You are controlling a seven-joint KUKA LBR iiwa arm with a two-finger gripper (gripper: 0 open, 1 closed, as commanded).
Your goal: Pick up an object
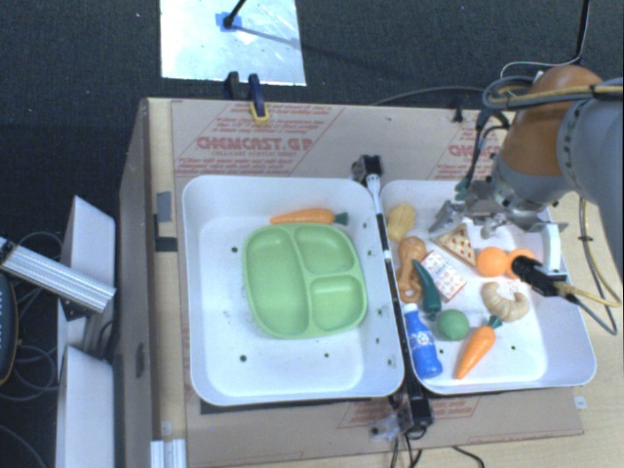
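orange toy carrot, lower right of frame, in right bin; long axis diagonal, tip lower left, leafy end upper right; just beside green ball and blue bottle; gripper above clutter at upper right, clenched or released: cannot tell; risk: crowded neighbours could spoil a grasp.

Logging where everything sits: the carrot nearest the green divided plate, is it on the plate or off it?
Off. The carrot lies on the left bin's floor just behind the green plate's far rim.
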